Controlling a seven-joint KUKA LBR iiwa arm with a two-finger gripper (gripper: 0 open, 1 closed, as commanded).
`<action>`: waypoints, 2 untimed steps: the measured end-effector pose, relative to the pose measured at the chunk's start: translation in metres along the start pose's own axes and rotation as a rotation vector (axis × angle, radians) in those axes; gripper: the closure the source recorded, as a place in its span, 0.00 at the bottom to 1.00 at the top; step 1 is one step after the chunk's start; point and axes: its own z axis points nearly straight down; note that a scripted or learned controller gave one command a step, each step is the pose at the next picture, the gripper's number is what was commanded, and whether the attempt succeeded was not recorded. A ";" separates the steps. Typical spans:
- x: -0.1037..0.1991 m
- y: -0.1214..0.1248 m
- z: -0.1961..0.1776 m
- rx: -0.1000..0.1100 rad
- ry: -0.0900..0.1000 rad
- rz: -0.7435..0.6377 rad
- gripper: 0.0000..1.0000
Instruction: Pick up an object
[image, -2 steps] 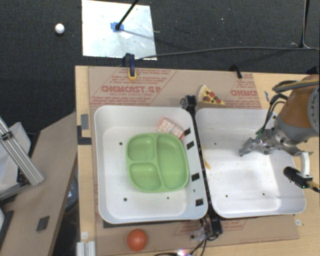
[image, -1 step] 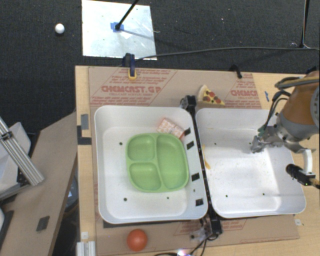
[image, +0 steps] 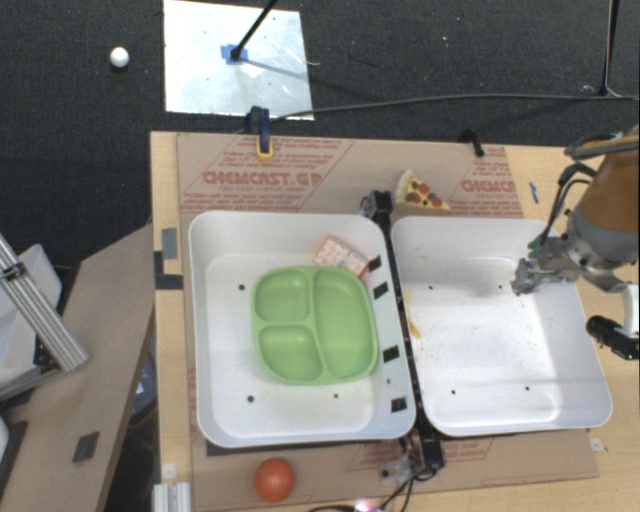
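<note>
the fingers' state cannot be told, with the gripper (image: 527, 277) over the right bin (image: 500, 400) and the green plate (image: 314, 324) well to their left.

The green divided plate (image: 315, 325) looks like smooth, slightly glossy plastic. Both white bins (image: 225, 240) seem matt plastic. The board (image: 330, 165) under them looks like brown cardboard with red print.

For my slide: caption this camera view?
Gripper over right bin; green tray in left bin.
</note>
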 end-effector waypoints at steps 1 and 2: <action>-0.005 -0.004 -0.062 -0.003 -0.002 0.000 1.00; -0.001 0.000 -0.107 -0.003 -0.001 -0.001 1.00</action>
